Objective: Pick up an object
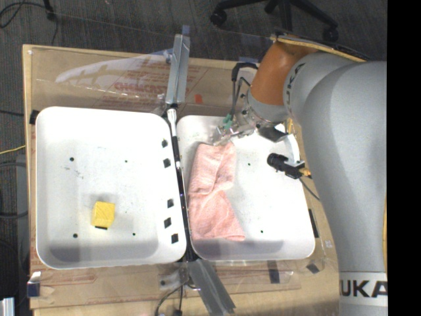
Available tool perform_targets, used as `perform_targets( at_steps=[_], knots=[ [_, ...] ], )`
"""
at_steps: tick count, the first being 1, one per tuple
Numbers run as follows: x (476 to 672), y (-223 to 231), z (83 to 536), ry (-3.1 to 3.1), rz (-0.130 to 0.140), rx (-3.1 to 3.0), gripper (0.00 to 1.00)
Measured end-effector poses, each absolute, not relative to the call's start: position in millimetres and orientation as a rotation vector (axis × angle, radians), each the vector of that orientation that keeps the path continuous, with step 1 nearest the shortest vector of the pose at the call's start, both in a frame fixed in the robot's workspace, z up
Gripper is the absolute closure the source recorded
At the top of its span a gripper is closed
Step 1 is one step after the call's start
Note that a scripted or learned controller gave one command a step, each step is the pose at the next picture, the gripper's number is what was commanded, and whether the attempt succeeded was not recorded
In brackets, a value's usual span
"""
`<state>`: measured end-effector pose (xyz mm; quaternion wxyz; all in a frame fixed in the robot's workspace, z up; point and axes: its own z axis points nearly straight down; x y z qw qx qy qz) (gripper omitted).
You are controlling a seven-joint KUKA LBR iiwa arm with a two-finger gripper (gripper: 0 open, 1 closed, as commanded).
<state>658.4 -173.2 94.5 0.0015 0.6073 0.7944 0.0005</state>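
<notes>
A pink cloth [214, 193] lies crumpled along the left side of the right bin [276, 209], reaching from the bin's far part down to its near wall. My gripper [229, 130] sits at the far end of that bin, right at the cloth's top edge, and appears to touch it. The grey arm with its orange band [273, 78] comes in from the right above it. A small yellow block [103, 214] rests in the near part of the left bin [99, 150], far from the gripper.
A metal divider rail [176, 78] runs between the two bins. A black cable connector [284, 164] hangs off the arm over the right bin. The arm's large grey body [348, 176] covers the bench's right side.
</notes>
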Motion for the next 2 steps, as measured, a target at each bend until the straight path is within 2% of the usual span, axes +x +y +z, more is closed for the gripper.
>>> perform_targets(
  at_steps=[1, 2],
  knots=[
    [656.8, -120, 92, 2.525, -0.003, 1.876, 1.0],
    [621.2, -169, 92, 2.389, -0.004, 2.045, 1.0]
  ],
)
